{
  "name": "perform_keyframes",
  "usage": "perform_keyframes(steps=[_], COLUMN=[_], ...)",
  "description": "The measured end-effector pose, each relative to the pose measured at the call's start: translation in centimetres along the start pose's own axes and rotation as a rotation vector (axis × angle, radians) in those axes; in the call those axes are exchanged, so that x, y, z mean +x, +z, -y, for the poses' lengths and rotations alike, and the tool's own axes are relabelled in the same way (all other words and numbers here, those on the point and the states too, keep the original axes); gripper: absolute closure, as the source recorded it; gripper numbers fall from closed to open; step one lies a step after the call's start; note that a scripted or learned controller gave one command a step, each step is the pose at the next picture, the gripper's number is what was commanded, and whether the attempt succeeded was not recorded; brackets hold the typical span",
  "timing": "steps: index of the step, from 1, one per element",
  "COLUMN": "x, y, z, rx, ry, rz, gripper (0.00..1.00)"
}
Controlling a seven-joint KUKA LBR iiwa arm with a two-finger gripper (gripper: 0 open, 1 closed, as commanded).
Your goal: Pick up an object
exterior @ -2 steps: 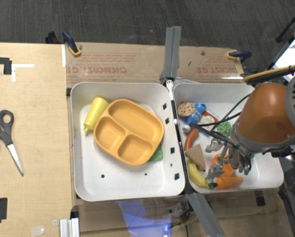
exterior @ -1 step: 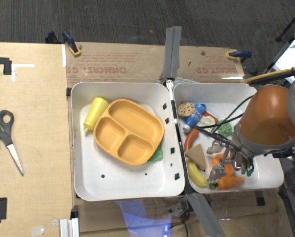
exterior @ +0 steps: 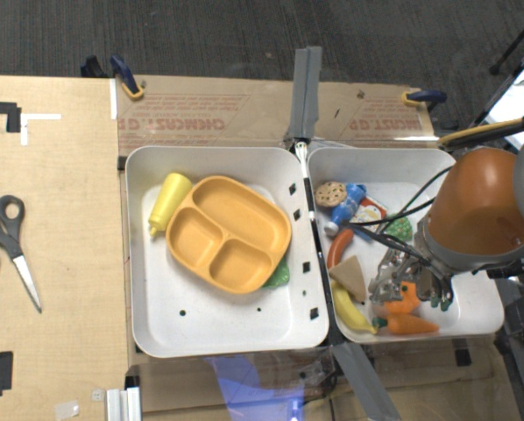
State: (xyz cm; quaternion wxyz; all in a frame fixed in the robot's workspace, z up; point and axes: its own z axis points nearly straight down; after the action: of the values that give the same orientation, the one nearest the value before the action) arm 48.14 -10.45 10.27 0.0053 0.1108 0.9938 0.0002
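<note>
The end effector (exterior: 393,285) is low in the right bin (exterior: 472,323) over an orange toy (exterior: 400,303), its grip impossible to judge; next, close and lift.

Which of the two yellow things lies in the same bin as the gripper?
The banana, in the right bin, beside the gripper. The other yellow thing, the mustard bottle, lies in the left bin, next to the orange tray.
</note>
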Motion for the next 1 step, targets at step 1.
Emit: perform_keyframes(steps=[1], x=[0.0], y=[0.0], z=[0.0], rx=[0.0], ry=[0.0], rz=[0.0], gripper=[0.0])
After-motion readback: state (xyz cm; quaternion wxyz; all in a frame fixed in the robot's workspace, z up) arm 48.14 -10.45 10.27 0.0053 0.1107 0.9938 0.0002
